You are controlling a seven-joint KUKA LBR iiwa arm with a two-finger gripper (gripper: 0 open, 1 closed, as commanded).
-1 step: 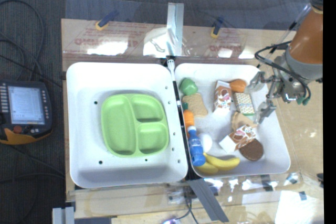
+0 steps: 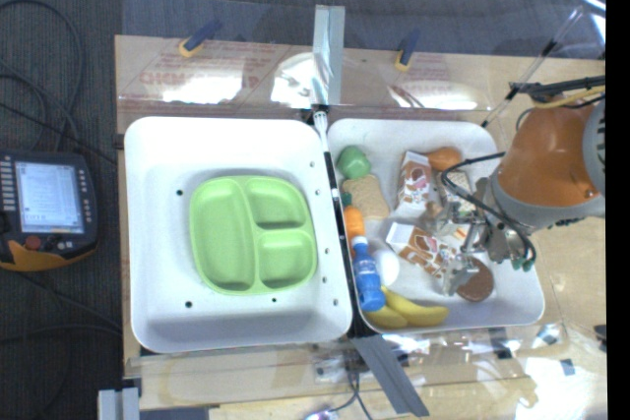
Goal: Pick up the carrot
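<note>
Carrot lies at the far edge of the right bin. My gripper hangs nearer, over packets; grip state unclear. I should centre over the carrot before descending.

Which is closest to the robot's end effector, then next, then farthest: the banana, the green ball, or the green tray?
From the end effector, in the right bin:
1. Banana, at that bin's near edge, just left of it.
2. Green ball, in the same bin's far left corner.
3. Green tray, across the divider in the left bin.
</note>
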